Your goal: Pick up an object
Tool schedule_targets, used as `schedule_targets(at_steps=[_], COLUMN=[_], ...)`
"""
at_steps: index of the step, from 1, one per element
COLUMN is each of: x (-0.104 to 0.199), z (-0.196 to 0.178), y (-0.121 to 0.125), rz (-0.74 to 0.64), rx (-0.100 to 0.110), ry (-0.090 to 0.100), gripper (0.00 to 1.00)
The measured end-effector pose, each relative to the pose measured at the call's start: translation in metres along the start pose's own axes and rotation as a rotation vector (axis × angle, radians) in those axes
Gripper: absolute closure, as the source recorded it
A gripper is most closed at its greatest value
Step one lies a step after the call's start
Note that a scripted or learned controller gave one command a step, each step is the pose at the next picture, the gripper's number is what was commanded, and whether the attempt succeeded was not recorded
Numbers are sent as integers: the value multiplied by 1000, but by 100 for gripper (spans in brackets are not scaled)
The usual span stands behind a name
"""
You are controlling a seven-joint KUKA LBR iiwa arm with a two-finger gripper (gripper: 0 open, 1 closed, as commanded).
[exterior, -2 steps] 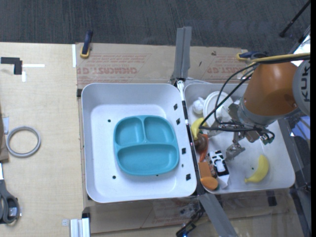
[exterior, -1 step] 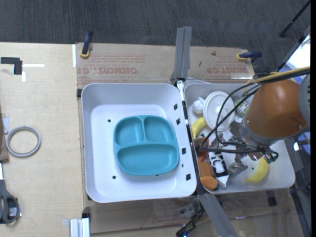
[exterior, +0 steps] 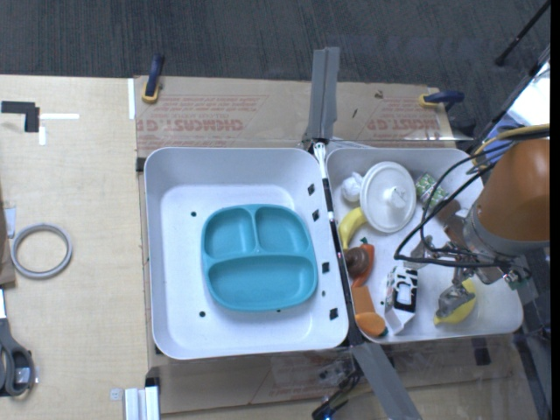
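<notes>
My gripper (exterior: 455,297) hangs low in the front right part of the right bin (exterior: 499,326), directly over a small yellow object (exterior: 461,312) and touching or nearly touching it. The grey arm with its orange band (exterior: 518,192) hides the bin's right side. Further left in this bin lie a round white lid (exterior: 388,196), a yellow banana (exterior: 352,225), a brown and red item (exterior: 359,261), an orange carrot (exterior: 367,313), a black and white packet (exterior: 402,293) and a small green thing (exterior: 425,185).
The left bin (exterior: 175,304) holds a blue divided plate (exterior: 259,257). A grey divider post (exterior: 323,94) stands between the bins at the back. On the bench at left lie a grey ring (exterior: 39,249) and scissors (exterior: 16,366). Black cables (exterior: 437,213) loop near the wrist.
</notes>
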State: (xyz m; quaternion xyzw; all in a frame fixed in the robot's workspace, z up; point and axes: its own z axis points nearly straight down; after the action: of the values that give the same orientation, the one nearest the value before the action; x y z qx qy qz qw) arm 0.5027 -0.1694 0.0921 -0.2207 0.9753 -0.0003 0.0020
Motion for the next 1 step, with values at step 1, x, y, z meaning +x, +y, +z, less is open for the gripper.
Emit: schedule_targets(at_steps=[1], x=[29], z=[-3], y=[-37], rz=[64], rx=[0], ry=[-12], gripper=[0])
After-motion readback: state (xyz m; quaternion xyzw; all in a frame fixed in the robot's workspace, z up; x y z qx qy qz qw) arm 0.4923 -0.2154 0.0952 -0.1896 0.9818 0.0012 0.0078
